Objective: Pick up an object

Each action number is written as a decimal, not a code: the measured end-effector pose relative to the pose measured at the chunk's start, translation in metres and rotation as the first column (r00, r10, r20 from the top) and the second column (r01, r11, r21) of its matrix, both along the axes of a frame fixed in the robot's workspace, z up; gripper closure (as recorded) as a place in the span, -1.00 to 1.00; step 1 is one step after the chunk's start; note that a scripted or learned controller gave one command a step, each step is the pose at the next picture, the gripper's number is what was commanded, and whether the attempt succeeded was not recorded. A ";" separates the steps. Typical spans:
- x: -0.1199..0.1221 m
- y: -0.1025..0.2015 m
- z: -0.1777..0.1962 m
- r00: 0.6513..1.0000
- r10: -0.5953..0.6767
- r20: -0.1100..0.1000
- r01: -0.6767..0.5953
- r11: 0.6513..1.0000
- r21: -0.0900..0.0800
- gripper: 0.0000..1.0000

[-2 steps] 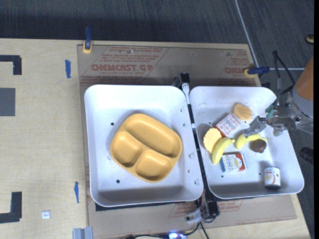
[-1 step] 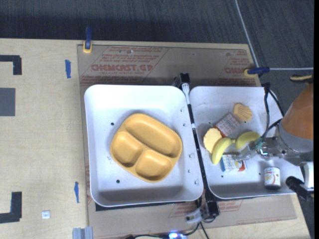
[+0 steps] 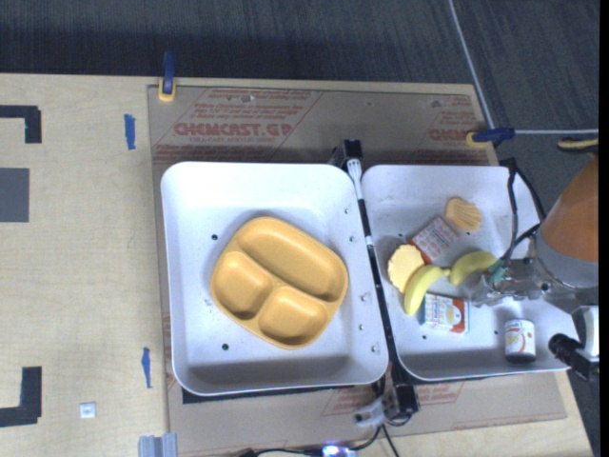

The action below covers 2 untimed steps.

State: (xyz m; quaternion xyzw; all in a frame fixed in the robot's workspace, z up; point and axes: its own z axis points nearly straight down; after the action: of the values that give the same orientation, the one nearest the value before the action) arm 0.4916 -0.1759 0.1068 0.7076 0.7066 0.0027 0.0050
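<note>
The right bin (image 3: 419,181) holds several small items: a yellow banana (image 3: 422,288), a yellow-green banana (image 3: 470,264), a round yellow piece (image 3: 402,262), a tan ridged biscuit (image 3: 463,214), a red and white packet (image 3: 437,237), a small white carton (image 3: 445,313) and a little white jar (image 3: 519,339). My gripper (image 3: 499,277) reaches in from the right, low in this bin, right beside the yellow-green banana's right end. I cannot make out whether anything sits in it. The grey arm with its orange band (image 3: 579,212) rises behind it.
The left bin (image 3: 190,208) carries a large yellow tray with three compartments (image 3: 278,279). A black divider clamp (image 3: 354,155) sits between the bins. Cables run along the right bin's far right wall. Cardboard and a wooden bench surround both bins.
</note>
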 end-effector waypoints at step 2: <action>0.051 0.075 -0.016 1.000 0.002 -0.009 -0.002 1.000 0.003 -1.00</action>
State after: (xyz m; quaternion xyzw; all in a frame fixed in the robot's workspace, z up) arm 0.5427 -0.1006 0.0910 0.7069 0.7073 0.0004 0.0009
